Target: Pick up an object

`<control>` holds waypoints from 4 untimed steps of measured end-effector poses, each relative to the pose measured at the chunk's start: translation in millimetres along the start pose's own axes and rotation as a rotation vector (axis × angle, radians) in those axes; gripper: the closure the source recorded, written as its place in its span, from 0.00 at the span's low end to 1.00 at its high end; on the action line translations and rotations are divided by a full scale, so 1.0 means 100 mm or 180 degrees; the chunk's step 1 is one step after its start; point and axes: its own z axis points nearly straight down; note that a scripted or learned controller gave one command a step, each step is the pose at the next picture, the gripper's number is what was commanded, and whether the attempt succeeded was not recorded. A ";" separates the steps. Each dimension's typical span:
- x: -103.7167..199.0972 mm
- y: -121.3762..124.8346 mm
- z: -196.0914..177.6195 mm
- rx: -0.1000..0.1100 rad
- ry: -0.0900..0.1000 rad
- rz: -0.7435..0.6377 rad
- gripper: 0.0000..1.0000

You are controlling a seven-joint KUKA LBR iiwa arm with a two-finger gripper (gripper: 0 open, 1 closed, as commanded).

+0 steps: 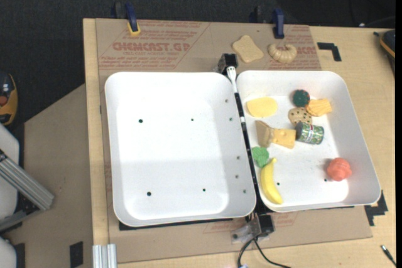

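The right bin (352, 135) holds several toy foods. A yellow banana (271, 181) lies near its front left corner with a green piece (260, 155) at its top end. A red ball-like fruit (338, 169) sits at the front right. A green can (309, 133) lies on its side in the middle, beside a cookie (299, 115), an orange piece (319, 107) and a dark green ball (301, 97). A yellow flat piece (261, 107) and a tan-and-orange wedge (275, 135) lie toward the left wall.
The left bin (169, 147) stands beside the right one. Behind the bins, on the cardboard bench top, rest a tan bread slice (247, 49) and a beige pretzel-like piece (282, 51). Blue clamps (277, 22) hold the board's far edge.
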 end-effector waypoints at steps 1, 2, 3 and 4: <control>0.63 0.20 1.74 0.0089 0.0039 -0.0052 1.00; -0.47 0.21 1.72 0.0026 0.0007 -0.0004 1.00; 0.60 -0.06 2.49 0.0064 0.0043 -0.0064 1.00; 0.88 0.23 1.63 -0.0004 0.0023 -0.0050 1.00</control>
